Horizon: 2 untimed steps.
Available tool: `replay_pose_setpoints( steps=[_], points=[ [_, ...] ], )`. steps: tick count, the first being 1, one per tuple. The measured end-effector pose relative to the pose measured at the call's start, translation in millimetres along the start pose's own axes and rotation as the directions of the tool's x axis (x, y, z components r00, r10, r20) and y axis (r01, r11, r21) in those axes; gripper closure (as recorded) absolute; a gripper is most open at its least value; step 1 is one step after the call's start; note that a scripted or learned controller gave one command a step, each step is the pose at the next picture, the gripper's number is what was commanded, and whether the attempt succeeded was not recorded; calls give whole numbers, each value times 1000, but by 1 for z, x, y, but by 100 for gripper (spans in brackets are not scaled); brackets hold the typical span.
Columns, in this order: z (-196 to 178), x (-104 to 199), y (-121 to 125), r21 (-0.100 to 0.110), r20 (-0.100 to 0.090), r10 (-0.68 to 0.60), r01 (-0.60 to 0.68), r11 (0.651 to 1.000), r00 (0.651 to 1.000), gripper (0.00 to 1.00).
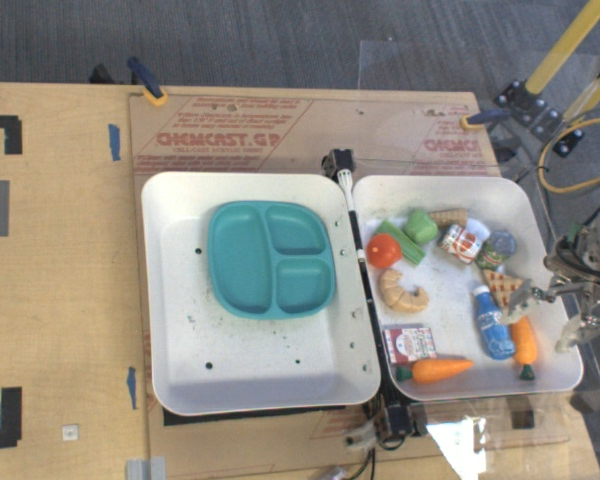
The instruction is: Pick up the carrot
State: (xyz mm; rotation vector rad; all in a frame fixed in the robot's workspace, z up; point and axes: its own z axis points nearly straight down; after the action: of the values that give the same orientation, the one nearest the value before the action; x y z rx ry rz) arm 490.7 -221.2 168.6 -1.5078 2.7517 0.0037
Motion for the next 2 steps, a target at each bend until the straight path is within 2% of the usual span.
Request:
replay_pose_setpoints(
  steps=[1,2],
  points=[
    [70,1,7,4,6,-251,251,968,968,0],
    [79,-7,12,5,7,-483,483,876,876,0]
  ],
)
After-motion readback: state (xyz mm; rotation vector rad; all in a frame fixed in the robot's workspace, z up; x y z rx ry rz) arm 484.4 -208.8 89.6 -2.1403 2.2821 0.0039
